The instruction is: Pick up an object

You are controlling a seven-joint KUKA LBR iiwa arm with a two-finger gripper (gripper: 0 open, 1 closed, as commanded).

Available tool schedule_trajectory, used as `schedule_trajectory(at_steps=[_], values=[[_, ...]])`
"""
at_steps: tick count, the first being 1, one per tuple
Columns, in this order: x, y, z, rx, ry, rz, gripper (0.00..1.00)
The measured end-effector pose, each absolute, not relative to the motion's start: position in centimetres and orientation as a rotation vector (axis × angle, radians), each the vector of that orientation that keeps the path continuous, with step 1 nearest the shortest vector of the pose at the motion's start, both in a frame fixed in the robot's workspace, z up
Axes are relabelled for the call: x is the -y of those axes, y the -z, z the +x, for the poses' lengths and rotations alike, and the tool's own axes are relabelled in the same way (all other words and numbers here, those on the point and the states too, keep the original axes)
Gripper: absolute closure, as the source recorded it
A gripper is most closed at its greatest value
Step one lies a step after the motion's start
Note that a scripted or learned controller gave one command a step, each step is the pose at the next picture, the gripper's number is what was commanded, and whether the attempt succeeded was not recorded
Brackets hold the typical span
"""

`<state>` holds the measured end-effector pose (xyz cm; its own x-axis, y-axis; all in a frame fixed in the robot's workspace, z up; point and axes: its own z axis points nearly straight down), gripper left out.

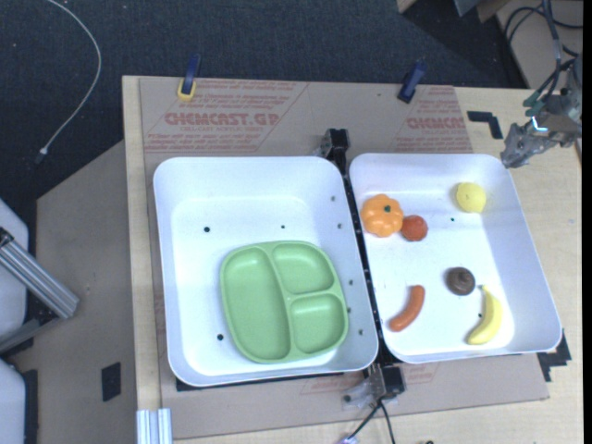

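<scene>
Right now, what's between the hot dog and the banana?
In the camera view, the brown round item sits partly between the hot dog and the banana, slightly higher; otherwise it's bare white bin floor.

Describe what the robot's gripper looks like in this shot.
At the upper right, past the right bin's far corner, the gripper shows as a small grey-metal assembly with a pale, bluish-lit patch on it and thin dark cables around it. The picture is too small to make out markings.

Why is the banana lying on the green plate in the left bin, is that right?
Not quite. The camera view shows the banana in the right bin, near its front corner beside a brown ball. The green plate does sit in the left bin, but nothing lies on it.
</scene>
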<state>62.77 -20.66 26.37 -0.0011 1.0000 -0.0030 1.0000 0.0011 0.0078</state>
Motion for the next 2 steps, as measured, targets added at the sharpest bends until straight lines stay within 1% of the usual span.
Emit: schedule_trajectory(at_steps=[1,2], values=[[15.4,-24.9,62.8,-2.229,0.0,2.218,1.0],[10.3,-25.4,62.8,-2.229,-0.001,2.217,1.0]])
